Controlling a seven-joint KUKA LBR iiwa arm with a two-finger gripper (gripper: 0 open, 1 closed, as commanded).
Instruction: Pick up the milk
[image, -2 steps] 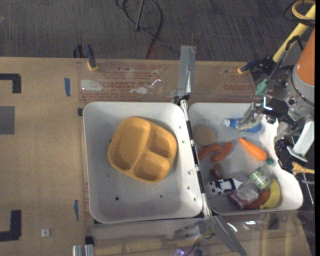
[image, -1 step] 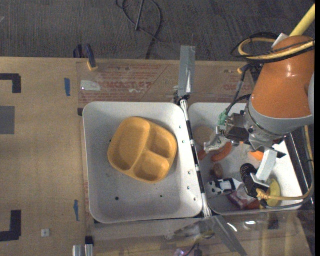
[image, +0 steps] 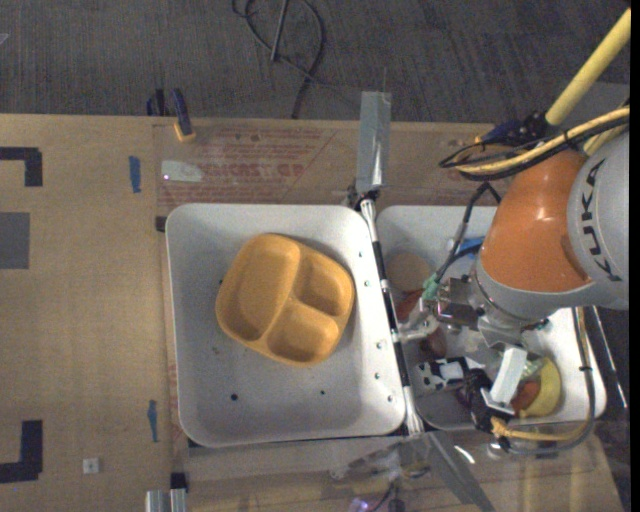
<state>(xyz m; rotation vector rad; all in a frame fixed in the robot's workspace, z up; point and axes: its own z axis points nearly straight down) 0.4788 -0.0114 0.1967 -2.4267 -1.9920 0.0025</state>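
My arm (image: 545, 240) hangs over the right bin (image: 590, 385) and covers most of it. The gripper (image: 443, 373) points down into the bin's front left part, close to the wall between the two bins. Just right of it lies a small white boxy thing (image: 508, 374), tilted, which may be the milk carton; I cannot tell whether the gripper touches it. Much of the bin floor under the wrist is hidden.
A yellow divided plate (image: 286, 298) lies in the left bin (image: 200, 380). In the right bin are a beige round item (image: 408, 268), something red (image: 408, 302) beside it, and a banana (image: 548, 392) with a red item (image: 522, 399) at the front right. Cables (image: 520, 135) trail behind the arm.
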